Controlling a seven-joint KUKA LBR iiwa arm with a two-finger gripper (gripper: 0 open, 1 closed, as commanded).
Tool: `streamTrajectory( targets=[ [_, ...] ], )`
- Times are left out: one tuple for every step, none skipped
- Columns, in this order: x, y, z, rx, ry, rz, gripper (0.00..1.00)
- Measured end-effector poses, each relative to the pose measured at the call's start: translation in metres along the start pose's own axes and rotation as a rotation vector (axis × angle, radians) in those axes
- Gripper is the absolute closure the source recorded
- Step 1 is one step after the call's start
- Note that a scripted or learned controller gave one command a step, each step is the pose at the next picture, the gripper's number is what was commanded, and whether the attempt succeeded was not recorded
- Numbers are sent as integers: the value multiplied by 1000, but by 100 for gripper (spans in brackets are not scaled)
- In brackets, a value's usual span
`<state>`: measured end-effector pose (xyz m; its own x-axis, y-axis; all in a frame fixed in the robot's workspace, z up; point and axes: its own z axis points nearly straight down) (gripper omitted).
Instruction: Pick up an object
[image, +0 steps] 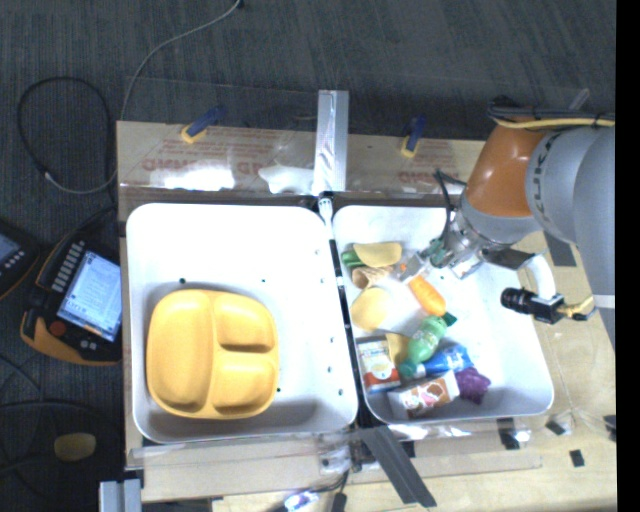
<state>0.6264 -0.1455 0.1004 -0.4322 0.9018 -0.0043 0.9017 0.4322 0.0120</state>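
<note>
My gripper (437, 254) hangs over the back of the right bin (520, 345), just above and behind an orange carrot-shaped piece (427, 296). A tan flat piece (378, 254) lies to its left, with a pale yellow round piece (369, 308) below that. A green bottle (426, 339), a blue packet (447, 360), a purple grape bunch (473, 382), a red and white pouch (424, 397) and a small carton (375, 362) crowd the bin's front. Nothing is visibly held.
The left bin (230, 225) holds a yellow divided tray (212, 351) at its front left. A metal divider (331, 140) stands between the bins at the back. The right bin's right side is bare white floor.
</note>
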Motion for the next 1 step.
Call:
streamTrajectory(
  targets=[
    [17,44,-86,14,1,188,100]
  ],
)
